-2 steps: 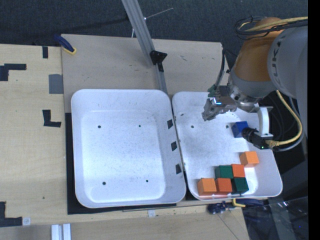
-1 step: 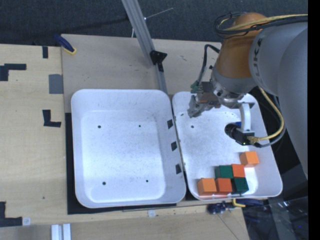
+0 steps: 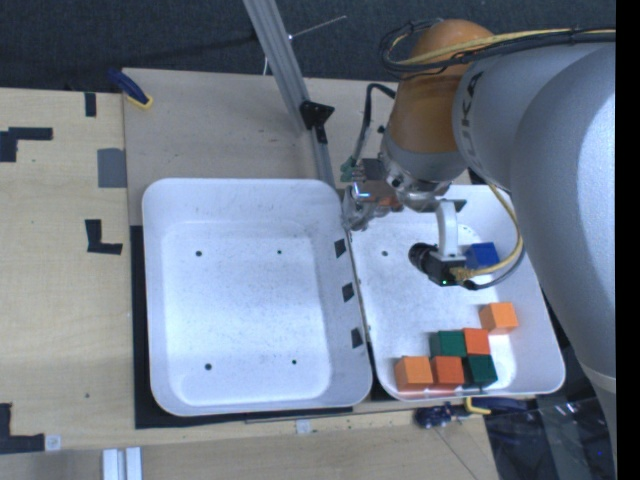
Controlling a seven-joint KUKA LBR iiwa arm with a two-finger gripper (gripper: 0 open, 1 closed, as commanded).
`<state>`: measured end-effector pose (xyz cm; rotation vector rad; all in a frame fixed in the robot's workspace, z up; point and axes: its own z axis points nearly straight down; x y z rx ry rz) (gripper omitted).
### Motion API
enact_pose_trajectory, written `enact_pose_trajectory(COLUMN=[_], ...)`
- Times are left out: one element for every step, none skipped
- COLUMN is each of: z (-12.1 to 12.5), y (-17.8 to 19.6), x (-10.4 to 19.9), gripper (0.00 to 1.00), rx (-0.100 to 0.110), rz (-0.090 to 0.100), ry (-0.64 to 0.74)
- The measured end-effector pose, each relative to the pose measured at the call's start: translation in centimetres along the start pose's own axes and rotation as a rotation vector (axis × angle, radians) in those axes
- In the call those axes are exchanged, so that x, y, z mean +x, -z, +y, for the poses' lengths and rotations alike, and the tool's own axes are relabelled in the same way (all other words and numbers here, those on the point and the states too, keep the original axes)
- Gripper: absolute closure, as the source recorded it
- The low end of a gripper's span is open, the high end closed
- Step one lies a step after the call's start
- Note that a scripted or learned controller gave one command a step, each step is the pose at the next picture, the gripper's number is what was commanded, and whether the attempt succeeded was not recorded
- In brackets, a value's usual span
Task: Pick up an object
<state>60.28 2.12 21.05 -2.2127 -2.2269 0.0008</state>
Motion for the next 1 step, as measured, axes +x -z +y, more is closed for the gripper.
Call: enact_pose_trajectory(z=[0.87], y=[0.09], x=[4.47], gripper=[1.00], rx=[0.000], rz=[0.000], ry=[0.000])
